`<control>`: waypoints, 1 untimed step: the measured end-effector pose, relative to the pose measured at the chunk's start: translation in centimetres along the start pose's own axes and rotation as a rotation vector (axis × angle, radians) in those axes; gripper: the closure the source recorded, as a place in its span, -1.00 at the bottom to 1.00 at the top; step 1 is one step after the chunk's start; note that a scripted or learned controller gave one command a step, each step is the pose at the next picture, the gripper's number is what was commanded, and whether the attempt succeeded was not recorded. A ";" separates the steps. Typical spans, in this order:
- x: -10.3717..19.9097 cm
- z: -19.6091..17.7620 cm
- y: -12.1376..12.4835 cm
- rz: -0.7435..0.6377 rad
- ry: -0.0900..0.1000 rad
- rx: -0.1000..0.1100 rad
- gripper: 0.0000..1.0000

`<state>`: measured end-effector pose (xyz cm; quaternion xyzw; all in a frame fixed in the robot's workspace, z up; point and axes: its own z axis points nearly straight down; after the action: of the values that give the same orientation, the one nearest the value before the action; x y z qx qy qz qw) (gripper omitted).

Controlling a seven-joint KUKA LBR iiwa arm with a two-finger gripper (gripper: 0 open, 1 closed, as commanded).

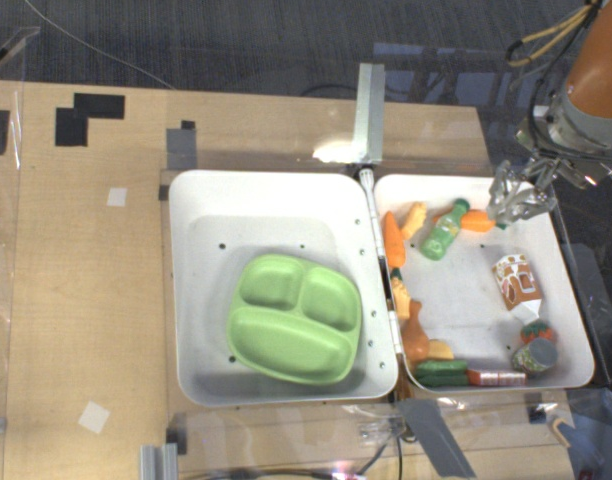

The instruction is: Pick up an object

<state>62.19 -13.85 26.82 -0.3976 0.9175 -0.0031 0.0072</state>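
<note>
Over the right bin's (576, 313) far corner, the end effector (519, 200) hangs; its state I cannot tell. Descending, it could strike the rim or only nudge the carrot (476, 222) beside it.

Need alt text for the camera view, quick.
The gripper hangs over the right bin's far corner, beside a green bottle and other small toy foods. The left bin holds a green divided plate.
</note>
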 end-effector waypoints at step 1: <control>-3.3 -5.3 -2.6 0.410 0.001 -0.001 1.00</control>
<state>66.22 -13.22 32.21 -0.2026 0.9792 -0.0014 0.0069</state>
